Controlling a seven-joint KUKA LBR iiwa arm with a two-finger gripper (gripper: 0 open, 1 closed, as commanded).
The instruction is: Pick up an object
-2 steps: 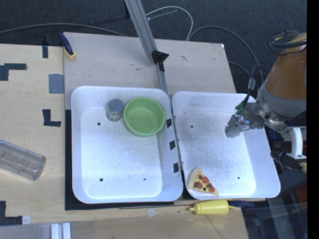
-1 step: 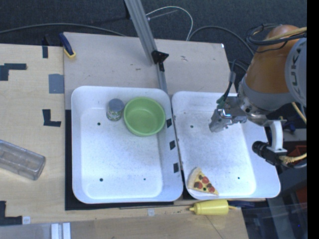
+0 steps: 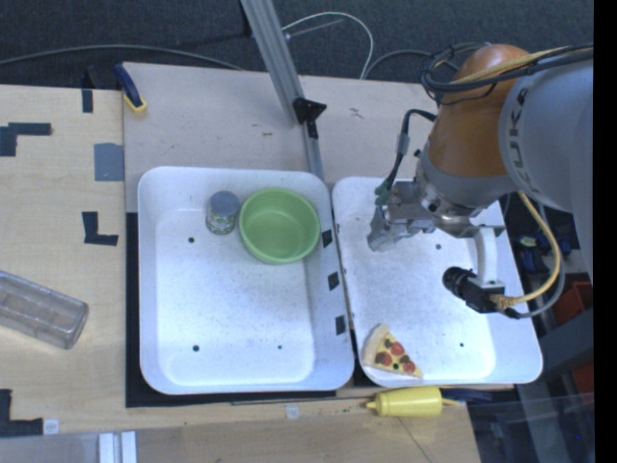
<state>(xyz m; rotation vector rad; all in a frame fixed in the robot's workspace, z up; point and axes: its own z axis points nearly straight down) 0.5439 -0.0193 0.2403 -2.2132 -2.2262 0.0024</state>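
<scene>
Hovering over the right bin [image 3: 511,355], the gripper [image 3: 383,234] grips nothing visible.

The arm [image 3: 540,123] is showing a smooth grey shell with dark lettering along its curved side, and a glossy orange band [image 3: 472,114] is wrapping it above the wrist. Black cables [image 3: 453,66] are looping over the band, and another is running down its left side. A grey metal gripper [image 3: 384,231] is showing below the wrist. A black cylinder [image 3: 468,289] with a yellow cable [image 3: 545,268] is sticking out beneath
</scene>
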